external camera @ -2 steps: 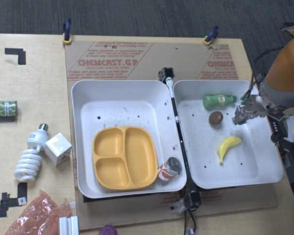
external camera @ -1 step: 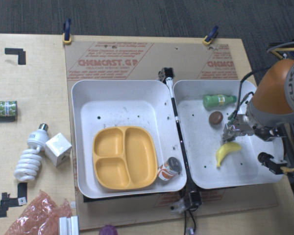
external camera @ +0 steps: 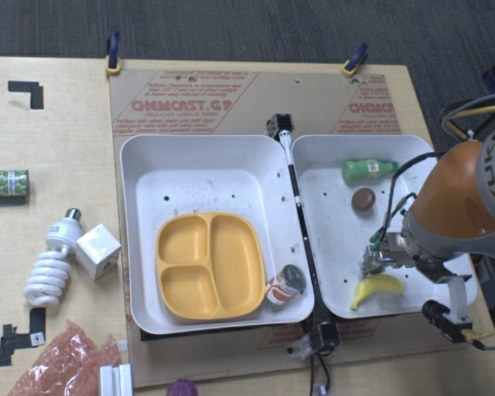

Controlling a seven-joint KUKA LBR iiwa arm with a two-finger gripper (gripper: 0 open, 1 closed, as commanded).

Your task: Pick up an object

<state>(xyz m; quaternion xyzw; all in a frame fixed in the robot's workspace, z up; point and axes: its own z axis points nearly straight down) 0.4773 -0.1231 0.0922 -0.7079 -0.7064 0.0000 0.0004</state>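
The arm (external camera: 462, 196), grey with an orange band, reaches into the right bin (external camera: 334, 299) and its claw (external camera: 378, 258) hangs low just above the banana (external camera: 376, 289), at the stem-side upper edge of the fruit. Whether the claw is apart or together cannot be told from this slant, and nothing shows between its tips.

The banana lies on the floor of the right bin near the bin's front wall, curved with its ends turned down toward that wall. Behind the banana, toward the bin's far wall, sits a small brown round object (external camera: 363, 200), and beyond that a green bottle (external camera: 368, 169) lies on its side close to the far wall.

In the left bin (external camera: 136, 221) a yellow divided tray (external camera: 209, 264) with three compartments rests flat, and a small can (external camera: 285, 285) lies tipped against the tray's right front corner.

On the surface (external camera: 49, 122) left of the left bin lie a white spiral light bulb (external camera: 54, 258), a white cube (external camera: 98, 251) touching it, and a small green can (external camera: 10, 184) farther back.
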